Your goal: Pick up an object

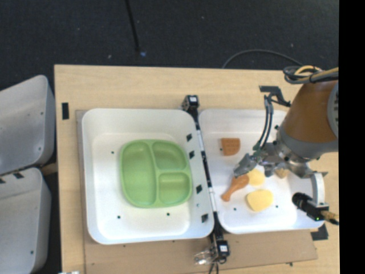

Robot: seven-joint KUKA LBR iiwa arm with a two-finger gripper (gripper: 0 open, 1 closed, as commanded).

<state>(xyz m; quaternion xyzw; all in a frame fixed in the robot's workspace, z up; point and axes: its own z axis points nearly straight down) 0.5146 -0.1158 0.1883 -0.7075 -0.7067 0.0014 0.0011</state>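
Wooden bench (131, 87) bearing two white bins, green divided plate (155, 173) lying flat in the left bin (100, 221), black cable (130, 19) on dark floor

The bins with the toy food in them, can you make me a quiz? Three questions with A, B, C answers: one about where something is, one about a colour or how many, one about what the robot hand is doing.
1. Where does the green divided plate lie?
A. In the left bin
B. In the right bin
C. On the bare bench

2. How many food pieces lie in the right bin?
A. One
B. Two
C. Four

3. Where is the gripper?
A. Over the green divided plate
B. Low in the right bin, among the food
C. Beyond the bench

Answers:
1. A: the plate sits in the middle of the left bin.
2. C: a brown piece, an orange drumstick shape, a small yellow piece and a bigger yellow piece.
3. B: it sits by the drumstick and small yellow piece.
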